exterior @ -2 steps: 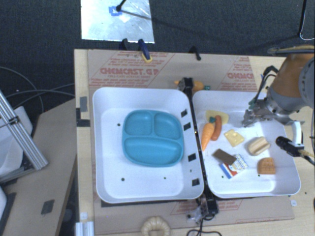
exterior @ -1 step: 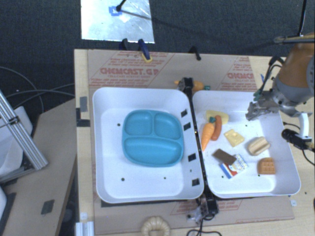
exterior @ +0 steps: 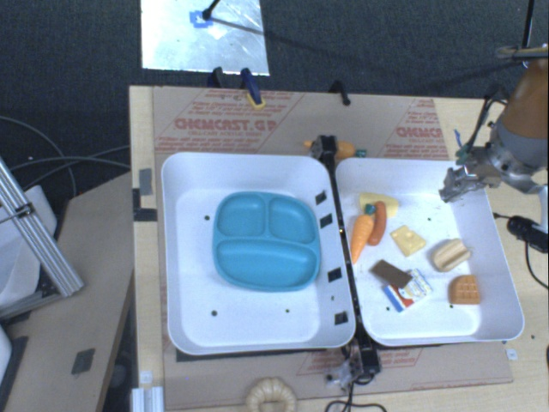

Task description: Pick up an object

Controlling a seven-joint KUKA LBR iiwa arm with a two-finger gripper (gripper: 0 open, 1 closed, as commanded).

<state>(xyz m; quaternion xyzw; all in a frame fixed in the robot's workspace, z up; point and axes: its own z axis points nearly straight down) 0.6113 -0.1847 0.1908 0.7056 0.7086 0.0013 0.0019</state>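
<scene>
My claw [exterior: 461,182] hangs over the upper right corner of the right bin [exterior: 493,230] — if it is open or closed, I cannot tell. Below it lie a bread roll [exterior: 450,253], a cheese piece [exterior: 407,240] and a carrot [exterior: 361,237]. The left bin [exterior: 184,256] holds a blue plate [exterior: 266,239].

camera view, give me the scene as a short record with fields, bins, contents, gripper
left bin: holds a blue divided plate
right bin: holds toy food
items in right bin: orange carrot, sausage, yellow cheese wedge, bread roll, waffle, brown bar, small red, white and blue packet
gripper: over the right bin's upper right corner, nothing seen between its fingers
arm: reaches in from the right
task state: no object picked up yet
</scene>
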